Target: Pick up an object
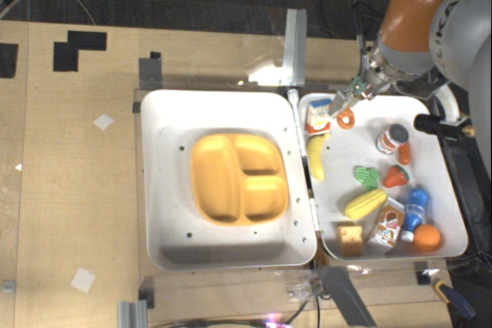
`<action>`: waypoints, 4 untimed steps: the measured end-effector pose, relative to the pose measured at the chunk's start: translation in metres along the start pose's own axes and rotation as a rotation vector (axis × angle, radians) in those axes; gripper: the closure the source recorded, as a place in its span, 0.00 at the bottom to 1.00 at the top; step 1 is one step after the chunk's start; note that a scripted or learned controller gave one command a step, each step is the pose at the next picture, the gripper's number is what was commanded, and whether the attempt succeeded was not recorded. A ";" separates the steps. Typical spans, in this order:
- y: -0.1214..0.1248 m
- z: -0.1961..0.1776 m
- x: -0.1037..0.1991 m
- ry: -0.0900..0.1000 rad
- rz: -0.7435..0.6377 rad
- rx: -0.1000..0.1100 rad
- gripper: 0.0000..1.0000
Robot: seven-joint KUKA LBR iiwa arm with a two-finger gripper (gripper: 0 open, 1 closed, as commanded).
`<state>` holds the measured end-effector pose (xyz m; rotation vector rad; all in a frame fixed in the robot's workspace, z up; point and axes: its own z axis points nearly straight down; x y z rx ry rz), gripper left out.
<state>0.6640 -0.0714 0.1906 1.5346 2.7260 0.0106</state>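
My gripper [340,107] hangs over the back left corner of the right bin [453,200], reaching down from the orange-banded wrist. A small orange ring [345,119] lies right at its tip; whether it is gripped I cannot make out. Just left of it stands a white and red carton [318,117], and a banana [315,155] lies along the bin's left wall. Further toys in this bin are a red and white can [390,138], a green pepper [367,177], a red strawberry [395,177], a corn cob [364,203], a blue bottle [415,207] and an orange [427,237].
The left bin [165,165] holds a yellow divided tray [234,177]. A juice box [387,226] and a tan block [350,236] sit at the right bin's front. A metal post [295,46] rises behind the gap between the bins.
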 end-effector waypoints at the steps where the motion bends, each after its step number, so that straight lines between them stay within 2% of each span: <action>1: 0.001 -0.011 -0.001 -0.003 -0.005 -0.002 1.00; 2: 0.004 -0.024 -0.001 -0.009 -0.013 -0.009 1.00; 3: 0.013 -0.086 0.077 0.003 -0.264 0.000 1.00; 4: -0.061 -0.039 0.035 0.005 -0.136 0.009 1.00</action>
